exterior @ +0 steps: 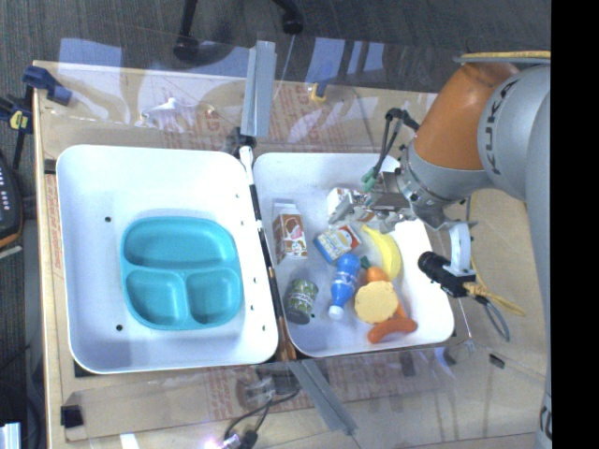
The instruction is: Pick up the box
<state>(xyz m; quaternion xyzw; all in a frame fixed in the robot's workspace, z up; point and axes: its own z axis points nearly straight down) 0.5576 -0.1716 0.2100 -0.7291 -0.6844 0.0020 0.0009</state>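
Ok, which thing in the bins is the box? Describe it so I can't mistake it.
Look in the right bin, the one crowded with items. Near its left wall lies the box, a small brown and white carton. It is the flat, rectangular one; the dark can below it is round.

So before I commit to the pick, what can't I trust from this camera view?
- End effector: small and cluttered over the right bin; whether it is open or shut can't be told.
- Box: label print too small to read.
- Small blue-white carton: upper edge partly covered by the end effector.
- Carrot: partly under the yellow round piece.
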